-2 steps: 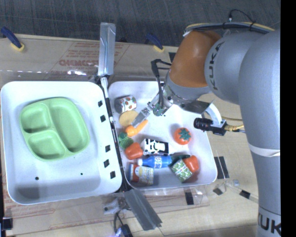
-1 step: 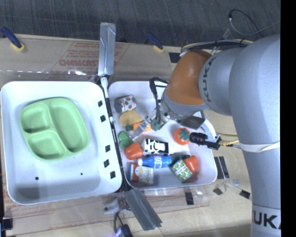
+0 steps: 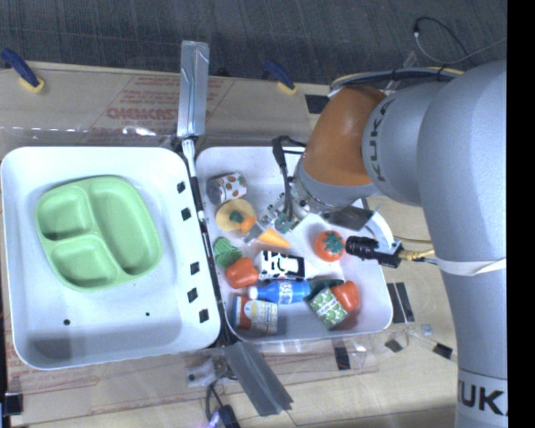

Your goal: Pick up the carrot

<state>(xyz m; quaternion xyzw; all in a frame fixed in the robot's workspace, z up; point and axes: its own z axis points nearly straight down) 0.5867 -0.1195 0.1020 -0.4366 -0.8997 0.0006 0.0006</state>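
Observation:
The carrot [image 3: 273,237] is a small orange cone lying in the middle of the right bin [image 3: 374,315], its tip pointing right. My gripper [image 3: 282,214] reaches down from the orange-banded wrist [image 3: 339,145] and sits right over the carrot's upper edge, between it and a yellow round toy [image 3: 235,215]. The arm hides the gripper's tips, and nothing shows the carrot lifted off the bin floor.
Crowding the carrot are a black-and-white carton [image 3: 281,264], a tomato [image 3: 328,245], a red fruit [image 3: 242,273], a blue bottle [image 3: 285,291], a can [image 3: 255,316] and a green-red packet [image 3: 332,303]. The left bin holds a green divided plate [image 3: 94,230].

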